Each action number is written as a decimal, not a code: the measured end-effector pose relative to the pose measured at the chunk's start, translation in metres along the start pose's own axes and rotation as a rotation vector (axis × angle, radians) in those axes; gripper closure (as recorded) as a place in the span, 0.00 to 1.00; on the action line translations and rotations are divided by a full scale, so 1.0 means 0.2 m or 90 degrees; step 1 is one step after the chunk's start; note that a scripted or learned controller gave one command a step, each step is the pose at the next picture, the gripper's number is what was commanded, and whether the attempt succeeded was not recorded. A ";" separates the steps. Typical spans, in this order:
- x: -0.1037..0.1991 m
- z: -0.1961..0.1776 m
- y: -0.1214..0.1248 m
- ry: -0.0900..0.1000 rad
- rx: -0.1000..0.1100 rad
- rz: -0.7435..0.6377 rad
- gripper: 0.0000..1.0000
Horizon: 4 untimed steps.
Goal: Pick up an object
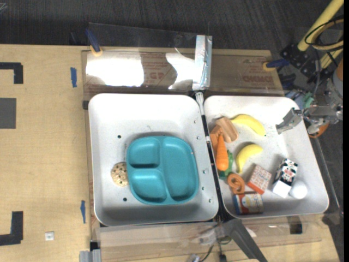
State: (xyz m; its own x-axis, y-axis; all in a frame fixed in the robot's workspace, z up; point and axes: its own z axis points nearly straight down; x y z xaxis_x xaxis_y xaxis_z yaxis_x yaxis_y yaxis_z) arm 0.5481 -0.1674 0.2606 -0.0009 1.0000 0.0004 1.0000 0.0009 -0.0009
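Note:
The right bin (305,146) holds several small objects. Two yellow bananas lie there, one at the back (248,124) and one in the middle (248,155). An orange carrot (222,154) and a tan bread roll (226,129) rest along the left wall. Toward the front are a reddish box (260,178), a black-and-white milk carton (285,176), a can (249,202) and an orange ring (236,182). My gripper (287,121) hangs at the bin's back right corner, above the rim and right of the back banana, touching none of the objects.
The left bin (103,124) holds a teal divided plate (161,169) with a cookie (119,174) beside its left edge. A clear plastic panel (202,61) stands behind the bins. Cables and yellow hose (322,21) crowd the far right.

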 end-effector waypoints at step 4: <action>0.34 0.87 -0.32 0.000 -0.003 0.029 0.00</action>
State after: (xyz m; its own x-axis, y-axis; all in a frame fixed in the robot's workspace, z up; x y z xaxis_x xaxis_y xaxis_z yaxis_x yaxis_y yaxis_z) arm 0.4845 -0.0992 0.0873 0.0440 0.9990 0.0009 0.9990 -0.0440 0.0033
